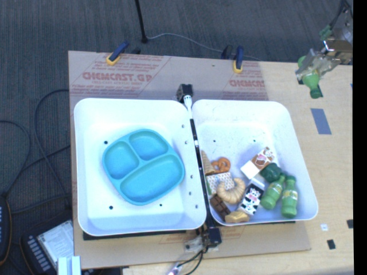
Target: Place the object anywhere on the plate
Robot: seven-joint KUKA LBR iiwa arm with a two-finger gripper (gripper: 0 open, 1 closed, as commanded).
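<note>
Pincer (315, 80) up at the bench's far right, clamped on a small glossy green bottle-shaped thing (313, 85).

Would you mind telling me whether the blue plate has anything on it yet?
Empty. All three compartments of the blue plate show bare blue; the toys sit piled in the right bin.

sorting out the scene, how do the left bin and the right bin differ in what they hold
The left bin holds a single item, a blue divided plate lying flat near its middle. The right bin holds a jumble of small toy foods, among them green bottles, a croissant and a pretzel. The left bin's content sits centred; the right bin's pile crowds its near half. Both bins are shallow, white and about the same size.
</note>
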